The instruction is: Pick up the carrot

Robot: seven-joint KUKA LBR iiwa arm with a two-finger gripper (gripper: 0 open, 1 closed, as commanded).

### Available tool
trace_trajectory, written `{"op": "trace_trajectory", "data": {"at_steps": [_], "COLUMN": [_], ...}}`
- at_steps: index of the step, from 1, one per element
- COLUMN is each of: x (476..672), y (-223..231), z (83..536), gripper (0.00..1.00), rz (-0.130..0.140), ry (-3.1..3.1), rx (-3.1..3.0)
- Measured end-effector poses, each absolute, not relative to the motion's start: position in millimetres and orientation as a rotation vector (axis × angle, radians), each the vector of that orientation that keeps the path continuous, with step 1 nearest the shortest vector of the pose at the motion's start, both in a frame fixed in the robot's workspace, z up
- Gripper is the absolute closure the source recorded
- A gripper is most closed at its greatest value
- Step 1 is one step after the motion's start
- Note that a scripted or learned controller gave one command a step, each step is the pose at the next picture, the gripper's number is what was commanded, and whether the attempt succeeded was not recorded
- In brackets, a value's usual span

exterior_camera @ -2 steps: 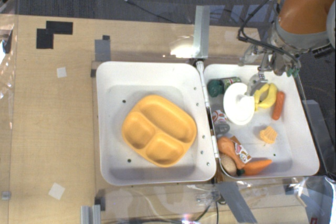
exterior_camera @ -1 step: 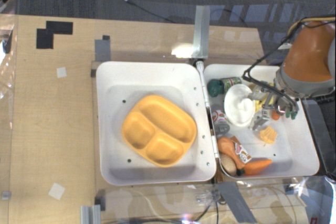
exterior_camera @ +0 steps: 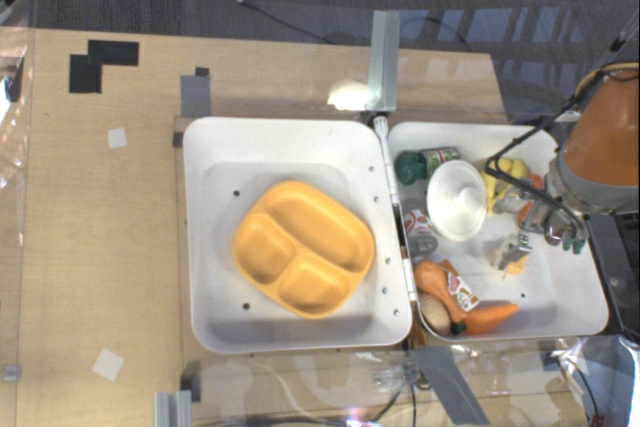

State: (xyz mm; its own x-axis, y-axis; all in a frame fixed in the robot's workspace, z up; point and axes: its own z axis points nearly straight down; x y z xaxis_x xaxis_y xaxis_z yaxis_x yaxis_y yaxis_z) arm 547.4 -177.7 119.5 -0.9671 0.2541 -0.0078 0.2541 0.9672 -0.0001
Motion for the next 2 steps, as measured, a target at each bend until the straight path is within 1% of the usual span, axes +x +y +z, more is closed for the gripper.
{"op": "trace_trajectory", "data": {"at_steps": [1, 2], "x": [494.4, 520.6], "y": [-145.3, -133.1], "z": [92.8, 89.9], "gripper": [0.00, 0.00], "rz": [-0.007, -0.004], "ry": [3.115, 3.128], "rx": [0.084, 0.088]}}
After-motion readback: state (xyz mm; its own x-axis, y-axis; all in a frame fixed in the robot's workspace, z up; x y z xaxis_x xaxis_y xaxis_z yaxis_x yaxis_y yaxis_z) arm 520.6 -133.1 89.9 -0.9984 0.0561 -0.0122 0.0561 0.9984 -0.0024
